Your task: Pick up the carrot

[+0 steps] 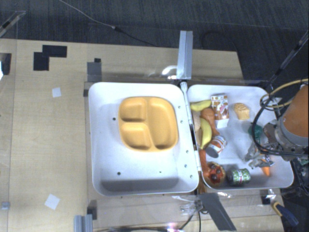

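Note:
A small orange carrot (pixel 266 170) lies near the front right corner of the right bin (pixel 280 181). Part of it is hidden under the gripper. My gripper (pixel 259 159) hangs low in that bin, directly over and touching or almost touching the carrot's upper end. The grey wrist with its orange band (pixel 295 112) comes in from the right edge, trailing cables.
The right bin also holds two bananas (pixel 206 132), an orange-brown piece (pixel 208 115), a red-and-white carton (pixel 219 105), a tan bun (pixel 241 111), a tipped can (pixel 217 145), a red fruit (pixel 215 173) and a green can (pixel 239 176). A yellow divided plate (pixel 147 123) lies in the left bin (pixel 104 168).

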Controlling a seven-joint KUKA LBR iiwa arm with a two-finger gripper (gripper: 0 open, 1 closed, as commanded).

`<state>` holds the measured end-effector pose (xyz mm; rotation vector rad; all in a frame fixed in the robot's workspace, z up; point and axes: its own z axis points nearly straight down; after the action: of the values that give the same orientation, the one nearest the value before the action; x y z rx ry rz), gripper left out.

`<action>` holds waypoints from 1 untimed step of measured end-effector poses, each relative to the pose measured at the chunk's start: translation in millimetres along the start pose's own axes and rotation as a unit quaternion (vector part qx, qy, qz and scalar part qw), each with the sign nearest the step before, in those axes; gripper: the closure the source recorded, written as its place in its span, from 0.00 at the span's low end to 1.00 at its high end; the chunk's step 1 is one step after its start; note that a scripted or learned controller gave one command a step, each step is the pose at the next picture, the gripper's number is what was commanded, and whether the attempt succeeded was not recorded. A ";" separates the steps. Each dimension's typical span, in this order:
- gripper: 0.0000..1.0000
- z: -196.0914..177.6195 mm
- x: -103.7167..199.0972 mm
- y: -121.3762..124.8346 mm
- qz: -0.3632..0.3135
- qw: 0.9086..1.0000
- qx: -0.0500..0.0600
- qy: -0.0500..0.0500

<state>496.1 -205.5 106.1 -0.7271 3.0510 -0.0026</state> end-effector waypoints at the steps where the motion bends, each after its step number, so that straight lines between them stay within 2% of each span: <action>1: 1.00 -26.9 -7.8 -4.3 0.008 1.000 0.002 -0.002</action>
<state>504.9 -205.8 133.0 -0.7002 3.0524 -0.0068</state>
